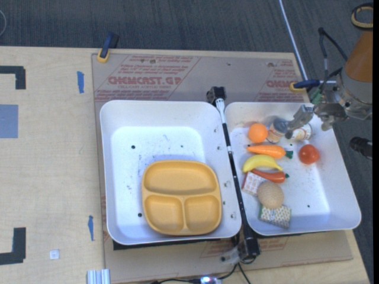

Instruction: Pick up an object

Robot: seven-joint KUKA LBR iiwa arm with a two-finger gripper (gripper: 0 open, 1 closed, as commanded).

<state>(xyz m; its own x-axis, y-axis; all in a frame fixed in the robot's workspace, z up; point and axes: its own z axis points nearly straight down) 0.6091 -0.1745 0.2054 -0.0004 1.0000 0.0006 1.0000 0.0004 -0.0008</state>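
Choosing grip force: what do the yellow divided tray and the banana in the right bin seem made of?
The yellow divided tray looks like moulded plastic with a matte finish: uniform colour, rounded compartment edges. The banana is probably toy plastic, smooth with a slight sheen and flat, even yellow; too small to be certain.

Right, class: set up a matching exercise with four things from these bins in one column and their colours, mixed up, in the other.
Things:
1. divided tray
2. tomato
3. banana
4. carrot

Colours:
A. orange
B. mustard yellow
C. red
D. bright yellow

Pairs: 1-B, 2-C, 3-D, 4-A
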